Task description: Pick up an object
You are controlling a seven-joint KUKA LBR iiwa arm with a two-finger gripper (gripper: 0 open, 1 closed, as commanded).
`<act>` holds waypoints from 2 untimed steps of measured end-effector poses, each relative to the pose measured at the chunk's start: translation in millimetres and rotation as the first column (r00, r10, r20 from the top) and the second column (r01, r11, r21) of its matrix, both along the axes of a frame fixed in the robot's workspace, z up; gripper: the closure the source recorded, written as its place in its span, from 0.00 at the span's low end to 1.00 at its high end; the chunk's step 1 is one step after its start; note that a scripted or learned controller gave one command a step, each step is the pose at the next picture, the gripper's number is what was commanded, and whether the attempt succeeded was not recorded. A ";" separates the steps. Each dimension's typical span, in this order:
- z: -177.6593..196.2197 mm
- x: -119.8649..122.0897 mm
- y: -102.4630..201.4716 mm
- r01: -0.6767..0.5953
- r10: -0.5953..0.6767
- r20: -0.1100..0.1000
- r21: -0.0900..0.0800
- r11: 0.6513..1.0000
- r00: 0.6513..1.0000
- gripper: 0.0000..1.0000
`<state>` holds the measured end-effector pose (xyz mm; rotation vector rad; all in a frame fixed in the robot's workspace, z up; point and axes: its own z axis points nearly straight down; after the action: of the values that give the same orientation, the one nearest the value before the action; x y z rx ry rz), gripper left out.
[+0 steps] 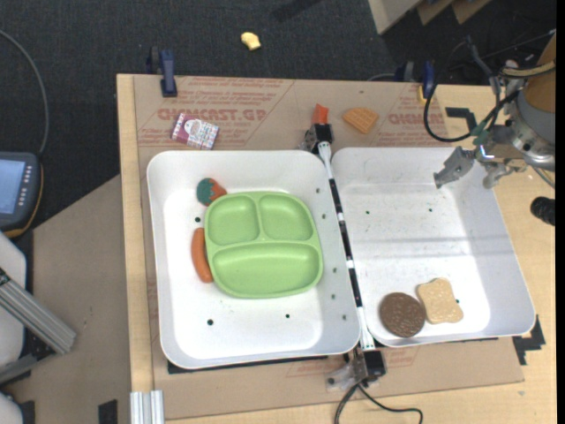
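Note:
In the right bin [494, 263], near its front edge, a round brown cookie [402, 314] lies touching a tan cracker-like piece [440, 301]. My gripper [464, 175] hangs over that bin's back right corner, far from both. Its fingers are spread open and nothing is between them. The left bin [172, 307] holds a green divided plate [262, 243]. An orange sausage-shaped toy [201, 254] lies against the plate's left side, and a small teal and orange toy [210, 190] sits at its back left corner.
Behind the bins on the cardboard lie a tan waffle-like piece [360, 119] and a pink packet [194, 130]. A black divider [340, 228] runs between the bins. Blue clamps [165, 69] hold the board's back edge. A yellow bit [252, 40] lies on the dark floor.

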<state>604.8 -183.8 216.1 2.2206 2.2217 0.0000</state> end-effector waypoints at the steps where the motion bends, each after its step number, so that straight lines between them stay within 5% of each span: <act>1: -137.4 34.9 -31.4 -0.001 0.001 -0.002 0.013 1.000 1.000 0.00; 2: -120.4 35.7 -33.5 -0.003 0.003 0.003 0.001 1.000 1.000 1.00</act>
<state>640.5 -217.3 95.7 2.2159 2.2246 0.0039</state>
